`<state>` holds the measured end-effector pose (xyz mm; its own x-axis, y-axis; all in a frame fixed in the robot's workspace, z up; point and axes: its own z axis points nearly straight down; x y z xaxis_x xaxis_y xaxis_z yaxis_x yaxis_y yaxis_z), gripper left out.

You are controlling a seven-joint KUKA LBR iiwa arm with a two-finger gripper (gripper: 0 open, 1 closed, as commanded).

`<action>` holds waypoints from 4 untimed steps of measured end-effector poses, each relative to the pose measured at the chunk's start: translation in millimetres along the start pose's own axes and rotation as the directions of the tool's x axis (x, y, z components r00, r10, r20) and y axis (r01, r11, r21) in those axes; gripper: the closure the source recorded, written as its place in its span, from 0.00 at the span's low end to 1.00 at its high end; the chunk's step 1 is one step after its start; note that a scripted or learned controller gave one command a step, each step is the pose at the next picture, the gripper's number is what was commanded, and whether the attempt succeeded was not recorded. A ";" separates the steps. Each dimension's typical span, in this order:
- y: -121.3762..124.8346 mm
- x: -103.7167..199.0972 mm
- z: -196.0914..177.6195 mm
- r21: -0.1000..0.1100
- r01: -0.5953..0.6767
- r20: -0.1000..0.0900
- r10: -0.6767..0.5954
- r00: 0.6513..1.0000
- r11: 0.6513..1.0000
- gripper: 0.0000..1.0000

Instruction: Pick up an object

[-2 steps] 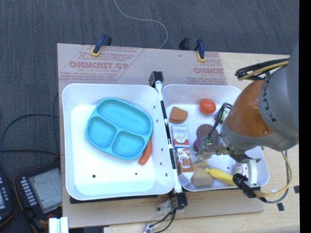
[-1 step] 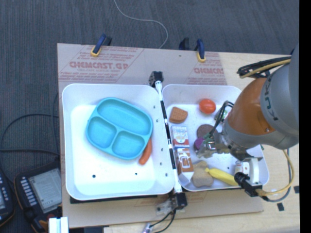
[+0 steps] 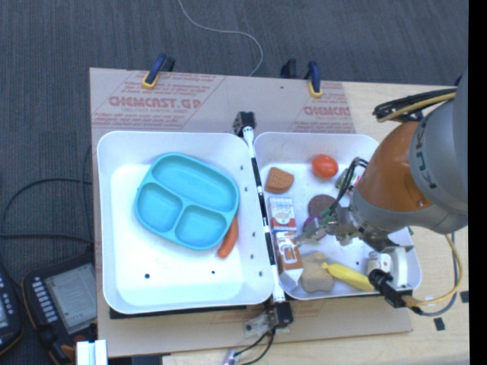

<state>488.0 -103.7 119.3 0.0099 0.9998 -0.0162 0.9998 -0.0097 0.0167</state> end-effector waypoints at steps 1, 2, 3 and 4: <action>1.1 -5.4 11.4 -0.004 -0.003 0.003 0.003 1.000 1.000 0.00; 0.7 -6.1 14.2 -0.007 -0.004 0.005 0.004 1.000 1.000 0.00; 1.4 -7.3 14.5 -0.005 -0.002 0.003 0.002 1.000 1.000 0.00; 1.5 -7.3 14.5 -0.006 -0.002 0.003 0.002 1.000 1.000 0.00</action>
<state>489.7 -111.2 105.0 0.0125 0.9997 -0.0190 0.9997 -0.0121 0.0223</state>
